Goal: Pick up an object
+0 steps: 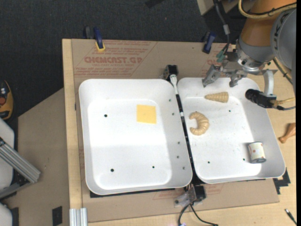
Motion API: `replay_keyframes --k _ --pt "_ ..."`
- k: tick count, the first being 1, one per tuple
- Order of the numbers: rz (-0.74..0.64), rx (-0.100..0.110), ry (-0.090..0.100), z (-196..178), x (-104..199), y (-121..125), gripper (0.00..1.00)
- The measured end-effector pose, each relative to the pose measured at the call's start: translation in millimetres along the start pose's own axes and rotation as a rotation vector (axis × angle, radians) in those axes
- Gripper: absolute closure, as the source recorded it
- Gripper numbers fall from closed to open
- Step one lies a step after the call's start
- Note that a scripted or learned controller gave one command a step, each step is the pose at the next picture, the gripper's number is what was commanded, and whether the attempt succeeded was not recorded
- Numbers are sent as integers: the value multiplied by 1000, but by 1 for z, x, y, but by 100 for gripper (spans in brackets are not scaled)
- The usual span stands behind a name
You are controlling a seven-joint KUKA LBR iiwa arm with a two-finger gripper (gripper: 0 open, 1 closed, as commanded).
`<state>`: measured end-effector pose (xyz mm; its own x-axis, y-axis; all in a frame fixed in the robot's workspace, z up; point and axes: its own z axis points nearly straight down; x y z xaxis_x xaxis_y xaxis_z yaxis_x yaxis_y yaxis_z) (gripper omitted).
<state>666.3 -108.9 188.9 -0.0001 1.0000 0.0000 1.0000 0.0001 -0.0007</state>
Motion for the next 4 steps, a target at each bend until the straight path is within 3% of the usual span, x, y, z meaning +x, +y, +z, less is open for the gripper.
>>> replay_keyframes --k 1,2,3,4 --pt "6 5 1 17 -59 -52 0" --pt "-5 3 2 109 -4 -16 0" --pt "3 19 5 96 -24 -3 0" --pt "5 21 -1 107 -14 -4 0"
